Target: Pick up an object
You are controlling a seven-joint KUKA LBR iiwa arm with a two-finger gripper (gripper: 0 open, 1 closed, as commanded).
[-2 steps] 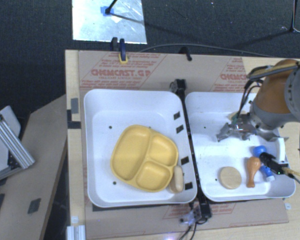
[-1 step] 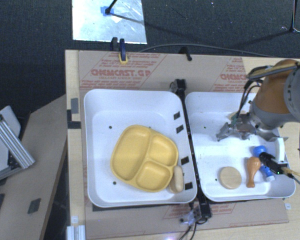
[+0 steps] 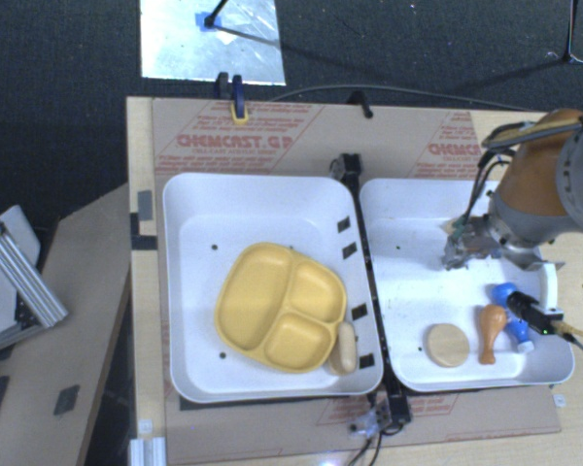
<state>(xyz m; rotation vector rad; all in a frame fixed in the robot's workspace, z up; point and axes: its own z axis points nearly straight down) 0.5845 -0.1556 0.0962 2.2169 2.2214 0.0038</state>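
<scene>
Camera view, "CHEMCAST GP" sheet [image 3: 235, 142] behind bins, hand [image 3: 457, 250] over right bin [image 3: 408, 212], grip state unclear

I'm being watched by one camera, fixed above the bench [image 3: 301, 129] and looking down at a slant. It's taking in both white bins whole, the left bin [image 3: 189, 260] and the right bin [image 3: 408, 260], with dark floor beyond the far edge. It's sitting well back, and my arm [image 3: 549, 187] is reaching in from its right.
</scene>
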